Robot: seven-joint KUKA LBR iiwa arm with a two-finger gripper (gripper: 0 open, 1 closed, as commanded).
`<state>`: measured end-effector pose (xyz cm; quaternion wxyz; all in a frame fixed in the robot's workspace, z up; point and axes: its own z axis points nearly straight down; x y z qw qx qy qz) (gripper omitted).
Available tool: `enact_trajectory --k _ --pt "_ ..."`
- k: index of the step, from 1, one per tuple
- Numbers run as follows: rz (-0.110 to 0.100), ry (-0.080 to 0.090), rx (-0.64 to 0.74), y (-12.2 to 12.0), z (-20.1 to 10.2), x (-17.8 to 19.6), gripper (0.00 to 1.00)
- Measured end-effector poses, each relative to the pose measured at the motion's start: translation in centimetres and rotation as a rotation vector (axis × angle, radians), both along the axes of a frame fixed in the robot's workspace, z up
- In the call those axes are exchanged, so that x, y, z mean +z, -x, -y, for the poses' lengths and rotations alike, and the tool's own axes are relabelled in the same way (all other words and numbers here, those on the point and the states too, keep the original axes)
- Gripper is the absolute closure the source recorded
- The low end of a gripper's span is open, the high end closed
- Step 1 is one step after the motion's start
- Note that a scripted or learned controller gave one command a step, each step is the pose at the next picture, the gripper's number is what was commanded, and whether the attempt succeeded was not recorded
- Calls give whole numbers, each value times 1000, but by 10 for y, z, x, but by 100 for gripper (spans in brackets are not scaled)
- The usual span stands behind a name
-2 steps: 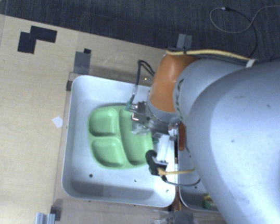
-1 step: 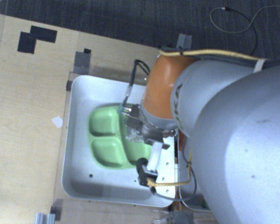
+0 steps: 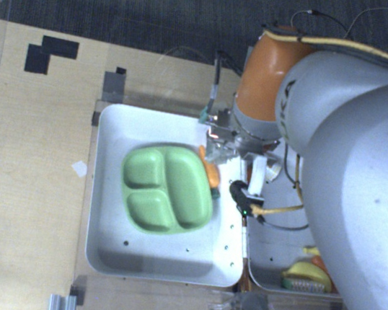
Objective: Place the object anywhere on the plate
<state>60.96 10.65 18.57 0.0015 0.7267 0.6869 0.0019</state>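
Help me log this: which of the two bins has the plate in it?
The left bin. The green plate lies in it; the right bin holds yellow items.

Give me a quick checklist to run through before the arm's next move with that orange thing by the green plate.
1. Green plate sits flat inside the left bin: ok.
2. Plate's three compartments free to receive something: ok.
3. Orange object is at the plate's right rim, under the gripper: ok.
4. Object gripped between the fingers: cannot tell.
5. Object resting fully on the plate: cannot tell, it looks at the edge.
6. Yellow item in the right bin is away from the gripper: ok.
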Motion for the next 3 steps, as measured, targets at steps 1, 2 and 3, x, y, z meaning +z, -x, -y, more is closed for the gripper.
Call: enact_trajectory --k 1,2,3 --pt "-2 -1 62 116 -30 3 100" --pt "-3 1 202 56 -11 -31 100" --pt "-2 0 449 118 -77 -66 100"
